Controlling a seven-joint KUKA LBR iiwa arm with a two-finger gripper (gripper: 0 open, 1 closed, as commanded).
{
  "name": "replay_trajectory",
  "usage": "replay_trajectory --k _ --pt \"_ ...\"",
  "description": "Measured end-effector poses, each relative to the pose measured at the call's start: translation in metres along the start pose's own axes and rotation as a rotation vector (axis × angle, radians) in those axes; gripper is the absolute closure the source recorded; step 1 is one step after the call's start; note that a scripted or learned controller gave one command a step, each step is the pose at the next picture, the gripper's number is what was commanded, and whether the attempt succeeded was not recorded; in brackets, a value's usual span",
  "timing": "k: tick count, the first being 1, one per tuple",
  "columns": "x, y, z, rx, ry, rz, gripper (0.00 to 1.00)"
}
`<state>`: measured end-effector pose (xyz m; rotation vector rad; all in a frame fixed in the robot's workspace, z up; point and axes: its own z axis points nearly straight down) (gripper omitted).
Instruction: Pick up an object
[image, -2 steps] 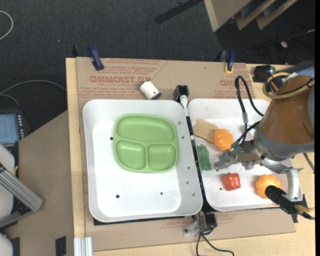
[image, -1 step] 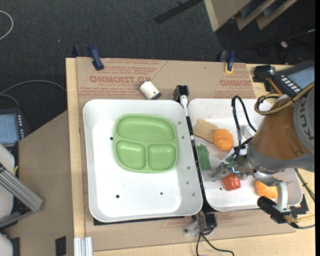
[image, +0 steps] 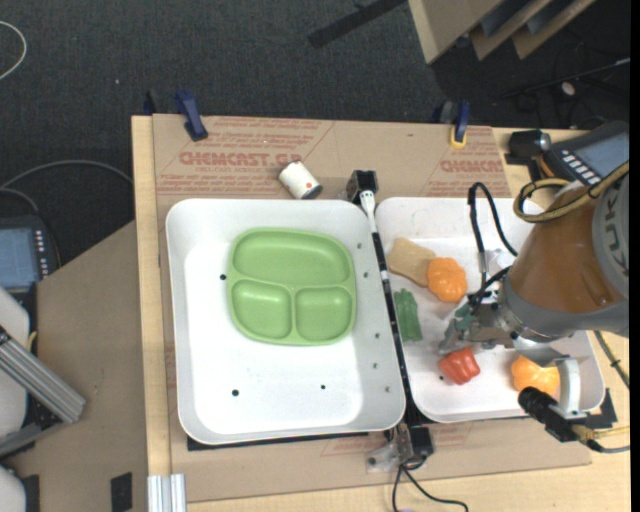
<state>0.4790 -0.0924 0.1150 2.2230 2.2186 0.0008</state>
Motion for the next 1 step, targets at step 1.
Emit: replay_trajectory --k 1 --pt "0.0665 0.0458 -0.1165 -0.015 0.002 -0.012 1.0"
